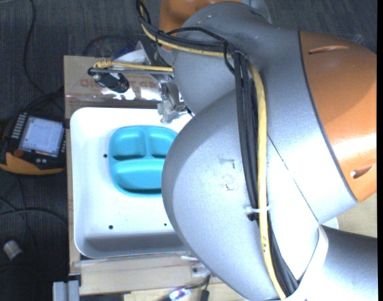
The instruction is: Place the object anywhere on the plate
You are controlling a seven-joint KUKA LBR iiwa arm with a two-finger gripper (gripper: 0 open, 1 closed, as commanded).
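"Over the white bin (85,168) on the counter, what is the arm (254,168) doing?"

"It is leaning in from the right, its grey bulk covering most of the scene. The end effector (171,108) is hanging at the bin's far rim, just beyond the blue plate (138,158). Whether it is open or closed, or carrying anything, I cannot tell."

"And the object?"

"I cannot tell where it is lying. The arm is hiding the right side of the counter, and nothing is sitting in the part of the plate that is showing."

"So how is it going to handle?"

"I am judging blind: weight, stiffness and slipperiness are all unknown. I am assuming a centred grip across its narrowest part is safest, with a low release."

"Is the plate helping?"

"Probably. It is looking like rigid plastic, divided into shallow compartments, so the ridges are likely to be stopping anything from rolling off. It is lying flat in the bin, clear of the walls."

"Anything else?"

"A handheld pendant (34,140) is resting on the floor to the left."
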